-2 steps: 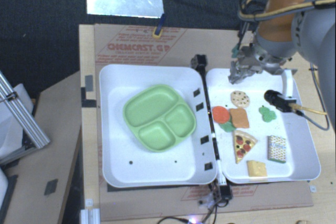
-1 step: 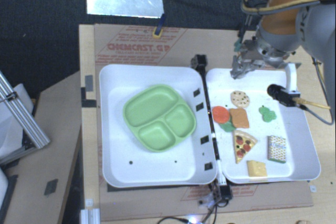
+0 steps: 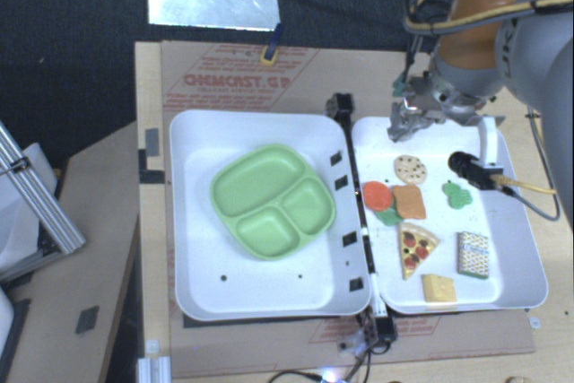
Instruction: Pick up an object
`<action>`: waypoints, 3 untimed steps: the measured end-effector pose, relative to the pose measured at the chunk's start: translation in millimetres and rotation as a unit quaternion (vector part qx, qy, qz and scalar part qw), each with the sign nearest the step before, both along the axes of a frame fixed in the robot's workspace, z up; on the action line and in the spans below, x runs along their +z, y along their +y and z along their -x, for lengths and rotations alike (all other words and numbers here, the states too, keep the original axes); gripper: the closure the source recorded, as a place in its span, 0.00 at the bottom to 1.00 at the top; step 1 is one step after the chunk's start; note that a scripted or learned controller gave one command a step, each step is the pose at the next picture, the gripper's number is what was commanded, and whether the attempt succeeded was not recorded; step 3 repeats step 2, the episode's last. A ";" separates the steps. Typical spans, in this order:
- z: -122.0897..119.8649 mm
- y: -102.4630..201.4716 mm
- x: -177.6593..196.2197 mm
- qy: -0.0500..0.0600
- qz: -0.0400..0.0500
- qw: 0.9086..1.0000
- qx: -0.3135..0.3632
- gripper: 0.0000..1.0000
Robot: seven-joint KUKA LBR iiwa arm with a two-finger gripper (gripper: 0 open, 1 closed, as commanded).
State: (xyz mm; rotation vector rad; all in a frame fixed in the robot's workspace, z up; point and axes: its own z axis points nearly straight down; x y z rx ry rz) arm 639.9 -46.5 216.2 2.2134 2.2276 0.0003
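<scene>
Two white bins sit side by side. In the right bin (image 3: 516, 278), a cheese wedge (image 3: 439, 288) lies by the near edge, then pizza slice (image 3: 416, 248), then cookie (image 3: 410, 169). The gripper (image 3: 405, 126) hovers over the far edge; its opening cannot be told.

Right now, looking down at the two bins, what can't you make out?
- Gripper: small and blurred above the right white bin; open or shut is unreadable.
- Grey arm: cut off by the right edge.
- Green piece: partly covered by the red round piece and tan toast slice.
</scene>
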 end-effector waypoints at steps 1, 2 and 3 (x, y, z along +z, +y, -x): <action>-0.3 -7.6 -1.1 0.000 0.000 1.000 -0.003 1.00; 2.3 -10.1 -0.9 0.000 0.000 1.000 -0.003 1.00; 2.3 -10.1 -0.9 0.000 0.000 1.000 -0.003 1.00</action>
